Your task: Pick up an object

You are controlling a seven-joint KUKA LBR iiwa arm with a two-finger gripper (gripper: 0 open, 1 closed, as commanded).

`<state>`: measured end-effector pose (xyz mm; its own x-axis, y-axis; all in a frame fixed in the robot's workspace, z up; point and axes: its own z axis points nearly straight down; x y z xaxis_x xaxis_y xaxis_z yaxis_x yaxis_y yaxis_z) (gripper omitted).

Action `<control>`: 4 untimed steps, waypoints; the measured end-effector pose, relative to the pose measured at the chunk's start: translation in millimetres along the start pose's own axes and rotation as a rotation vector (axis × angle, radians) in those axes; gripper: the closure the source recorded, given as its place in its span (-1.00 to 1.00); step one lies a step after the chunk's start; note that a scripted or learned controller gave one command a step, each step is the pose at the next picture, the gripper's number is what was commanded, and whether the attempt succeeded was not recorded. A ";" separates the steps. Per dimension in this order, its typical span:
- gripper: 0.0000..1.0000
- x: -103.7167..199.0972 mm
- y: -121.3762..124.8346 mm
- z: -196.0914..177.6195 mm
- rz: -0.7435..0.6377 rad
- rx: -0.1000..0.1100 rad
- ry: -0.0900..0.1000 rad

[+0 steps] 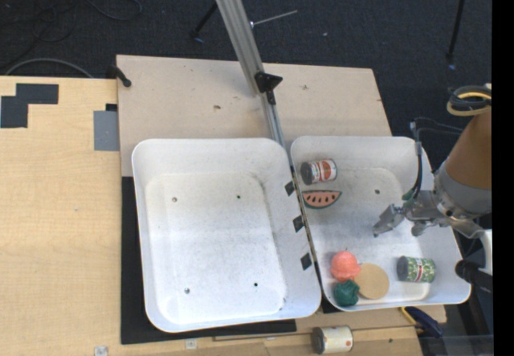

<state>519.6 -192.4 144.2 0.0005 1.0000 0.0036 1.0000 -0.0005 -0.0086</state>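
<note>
Camera view looks down on a pale wood bench [64, 210] w/ dark carpet behind and cables on the floor. 2 white bins: left bin [213, 234], right bin [377, 157]. Right one has 2 small cans, red-label can [319, 171] and green-label can [416, 269], plus 1 watermelon slice [322, 199], 1 pink ball [345, 264], 1 tan disc [373, 281], 1 dark green lump [347, 293]. Gripper [388, 222] sits over the right bin's middle, nothing visibly in it; can't tell how wide it's open.

arm [474, 161] cut off at right edge, gripper [393, 219] fingers too small to tell
</note>
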 end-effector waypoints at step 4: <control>1.00 13.5 1.8 -70.5 -0.002 -0.012 -0.004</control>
<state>522.0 -179.2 214.7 -0.0017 1.0000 -0.0005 1.0000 0.0017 0.0030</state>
